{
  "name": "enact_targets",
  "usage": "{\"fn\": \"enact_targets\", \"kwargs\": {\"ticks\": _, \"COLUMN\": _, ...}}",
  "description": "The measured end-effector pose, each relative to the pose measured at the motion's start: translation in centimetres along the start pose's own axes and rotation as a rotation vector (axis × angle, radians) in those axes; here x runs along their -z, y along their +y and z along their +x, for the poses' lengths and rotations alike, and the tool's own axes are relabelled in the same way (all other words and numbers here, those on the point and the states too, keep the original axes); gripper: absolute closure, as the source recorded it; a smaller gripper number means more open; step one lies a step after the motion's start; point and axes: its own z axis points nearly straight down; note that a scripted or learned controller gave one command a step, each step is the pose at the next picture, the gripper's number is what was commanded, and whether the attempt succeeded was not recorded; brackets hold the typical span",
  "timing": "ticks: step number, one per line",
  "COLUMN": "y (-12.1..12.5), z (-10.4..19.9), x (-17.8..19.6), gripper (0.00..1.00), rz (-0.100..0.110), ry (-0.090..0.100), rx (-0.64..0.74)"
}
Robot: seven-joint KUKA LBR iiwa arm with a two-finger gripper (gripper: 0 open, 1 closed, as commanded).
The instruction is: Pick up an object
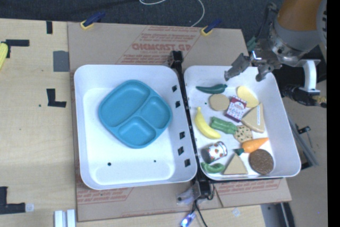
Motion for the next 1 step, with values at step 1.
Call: {"fn": "enact_targets", "kwargs": {"ticks": 1, "y": -3.97, "z": 6.76, "x": -6.05, "gripper": 0.0, "rz": 0.007, "ry": 0.002, "rx": 0.002}}
